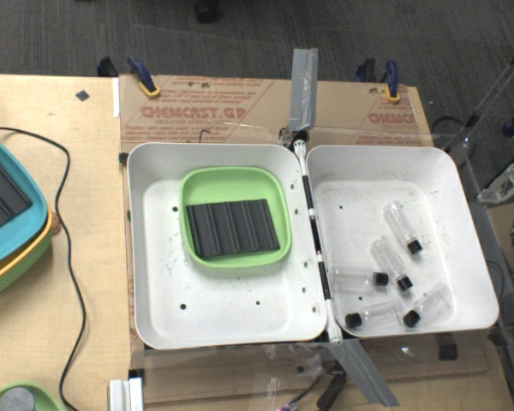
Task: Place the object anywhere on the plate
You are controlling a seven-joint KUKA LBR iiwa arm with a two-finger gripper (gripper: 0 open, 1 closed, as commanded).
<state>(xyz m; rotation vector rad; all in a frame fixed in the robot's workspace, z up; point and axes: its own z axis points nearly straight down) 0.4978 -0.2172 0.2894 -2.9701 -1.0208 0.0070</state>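
In front of me the left bin [154,315] holds the green plate [235,187], with a dark ribbed slab [234,228] lying flat on it. The right bin [445,187] holds several clear tubes with black caps [394,264], scattered toward its near right corner and well apart from the plate. I cannot tell how my tool stands or whether it has hold of anything. Both bins sit on cardboard [240,110] clamped to the worktop [34,332].
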